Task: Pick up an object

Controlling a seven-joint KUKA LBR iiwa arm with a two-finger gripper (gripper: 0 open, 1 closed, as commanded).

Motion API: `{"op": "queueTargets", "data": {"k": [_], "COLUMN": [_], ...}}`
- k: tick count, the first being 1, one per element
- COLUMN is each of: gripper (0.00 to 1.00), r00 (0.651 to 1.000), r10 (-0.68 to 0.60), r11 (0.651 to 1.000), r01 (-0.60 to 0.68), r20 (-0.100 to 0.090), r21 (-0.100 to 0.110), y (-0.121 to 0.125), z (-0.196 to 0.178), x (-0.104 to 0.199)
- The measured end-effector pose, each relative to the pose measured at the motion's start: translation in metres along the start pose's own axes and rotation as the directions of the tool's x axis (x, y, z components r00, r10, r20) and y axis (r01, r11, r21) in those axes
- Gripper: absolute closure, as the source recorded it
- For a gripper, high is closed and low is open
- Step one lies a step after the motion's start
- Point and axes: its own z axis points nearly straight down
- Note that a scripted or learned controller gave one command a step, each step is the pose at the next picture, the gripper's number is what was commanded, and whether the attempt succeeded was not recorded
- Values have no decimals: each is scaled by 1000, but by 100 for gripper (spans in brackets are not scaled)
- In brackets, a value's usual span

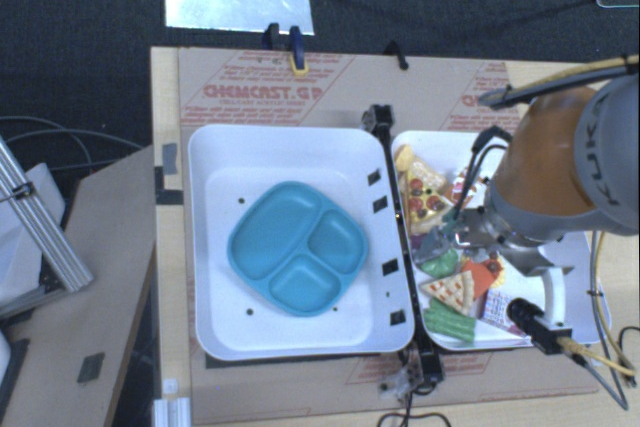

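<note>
The right bin (438,147) holds several toy foods. A pizza slice (424,194) lies near its left wall. A second pizza slice (451,290) sits lower, with a green piece (439,265) above it and another green piece (450,323) at the front. An orange-red piece (487,275) and a printed packet (497,309) lie to the right. My gripper (447,237) hangs low over the pile, between the upper pizza slice and the green piece. The arm's grey and orange wrist (545,165) covers the bin's right half.
The left bin (215,165) holds a blue divided plate (297,246). A black divider with clips (392,225) runs between the bins. A cardboard sheet (260,85) lies under both bins. A black fitting (535,325) sticks out at the right bin's front.
</note>
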Motion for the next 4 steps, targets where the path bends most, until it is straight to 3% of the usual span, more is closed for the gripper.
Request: {"op": "queueTargets", "data": {"k": [1, 2, 3, 4], "gripper": [0, 0, 0, 0], "r00": [1000, 1000, 1000, 1000], "r10": [1, 7, 12, 2], "r11": [1000, 1000, 1000, 1000], "r01": [-1, -7, -12, -2], "r20": [1, 2, 2, 1], "r21": [-1, 2, 5, -3], "y": [0, -1, -2, 24], "z": [-10, 0, 71, 37], "x": [12, -10, -67, -52]}}
